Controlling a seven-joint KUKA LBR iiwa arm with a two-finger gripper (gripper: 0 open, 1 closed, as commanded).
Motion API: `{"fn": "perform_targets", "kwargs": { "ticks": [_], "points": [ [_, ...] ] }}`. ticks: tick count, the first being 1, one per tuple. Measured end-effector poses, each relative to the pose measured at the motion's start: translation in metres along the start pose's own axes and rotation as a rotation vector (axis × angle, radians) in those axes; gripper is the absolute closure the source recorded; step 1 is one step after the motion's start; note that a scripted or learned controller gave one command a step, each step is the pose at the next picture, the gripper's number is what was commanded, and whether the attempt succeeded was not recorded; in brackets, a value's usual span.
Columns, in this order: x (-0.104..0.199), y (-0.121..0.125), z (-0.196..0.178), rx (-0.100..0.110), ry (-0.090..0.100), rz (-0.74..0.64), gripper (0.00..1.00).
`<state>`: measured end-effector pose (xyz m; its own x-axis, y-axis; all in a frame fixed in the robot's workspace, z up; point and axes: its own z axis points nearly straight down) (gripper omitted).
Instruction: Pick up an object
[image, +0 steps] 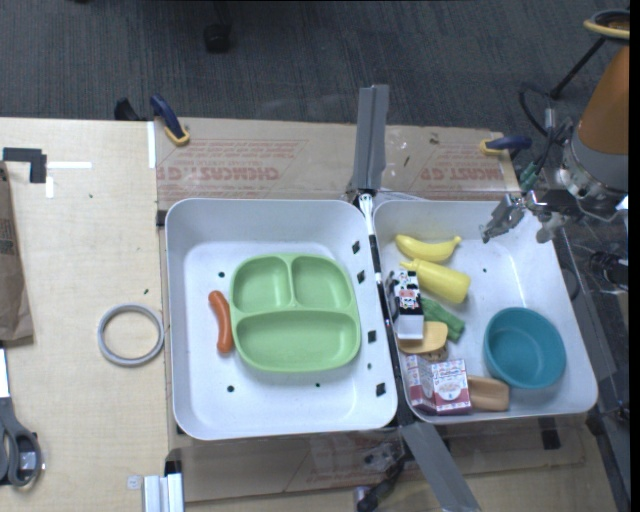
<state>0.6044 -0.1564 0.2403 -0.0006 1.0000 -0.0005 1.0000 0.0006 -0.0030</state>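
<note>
Left bin (190, 330): green tray (295, 312) with three compartments, lying flat in the middle; orange sausage (222, 321) just beside its left edge, lengthwise along it.

Right bin (540, 262): yellow banana (426, 246) near the top; yellow cylinder (440, 281) just below, tilted; black-and-white carton (406, 299) against the left wall; green piece (444, 322) beside it; tan wedge (430, 340) underneath; red-and-white box (440, 386) at the lower edge, lying flat; tan block (489, 394) touching its right side; blue bowl (525, 347) upright, lower right.
</note>
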Motion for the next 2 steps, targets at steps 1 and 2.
{"fn": "perform_targets", "kwargs": {
  "ticks": [1,2],
  "points": [
    [0.063,-0.030,0.075,0.000,0.000,-0.048,0.00],
    [0.058,-0.018,0.128,-0.023,-0.007,-0.237,0.00]
  ]
}}
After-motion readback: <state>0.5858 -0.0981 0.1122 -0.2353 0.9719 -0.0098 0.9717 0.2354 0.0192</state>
